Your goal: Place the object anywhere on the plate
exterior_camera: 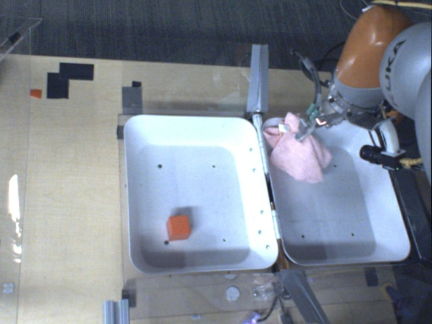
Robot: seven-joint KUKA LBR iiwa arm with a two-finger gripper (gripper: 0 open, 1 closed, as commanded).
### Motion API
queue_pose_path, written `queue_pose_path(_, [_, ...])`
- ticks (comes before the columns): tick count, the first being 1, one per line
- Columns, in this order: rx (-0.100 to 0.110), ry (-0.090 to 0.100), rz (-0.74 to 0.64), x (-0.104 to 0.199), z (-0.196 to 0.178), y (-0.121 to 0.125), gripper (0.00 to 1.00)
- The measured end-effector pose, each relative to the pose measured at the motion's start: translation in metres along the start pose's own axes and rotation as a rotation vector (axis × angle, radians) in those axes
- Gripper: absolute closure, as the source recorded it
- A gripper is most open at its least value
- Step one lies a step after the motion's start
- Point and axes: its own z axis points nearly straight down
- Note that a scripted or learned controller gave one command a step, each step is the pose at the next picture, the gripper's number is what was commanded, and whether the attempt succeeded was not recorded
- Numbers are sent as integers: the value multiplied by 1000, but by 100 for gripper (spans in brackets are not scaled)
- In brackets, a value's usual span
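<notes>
A small orange-red cube [179,227] lies on the floor of the left bin [142,181], towards its near left corner. A pink plate-like thing [300,157] sits in the far left corner of the right bin [378,235], tilted, with its left edge up against the wall between the bins. My gripper [305,131] reaches in from the right and its tip lies over the upper part of the pink thing, touching it or just above it. The cube is far from the gripper, across the dividing wall.
A grey metal bar [256,79] stands upright at the back, between the bins. The arm's orange band [368,42] and grey wrist hang over the right bin's far right corner. Black blocks [67,78] lie on the bench at the far left.
</notes>
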Motion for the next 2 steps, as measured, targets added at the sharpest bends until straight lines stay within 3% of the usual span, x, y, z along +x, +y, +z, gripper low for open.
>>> queue_pose_path(1, [-3, 0, -7, 0, -41, 3, 100])
queue_pose_path(2, [-3, 1, -408, 44, -35, 26, 100])
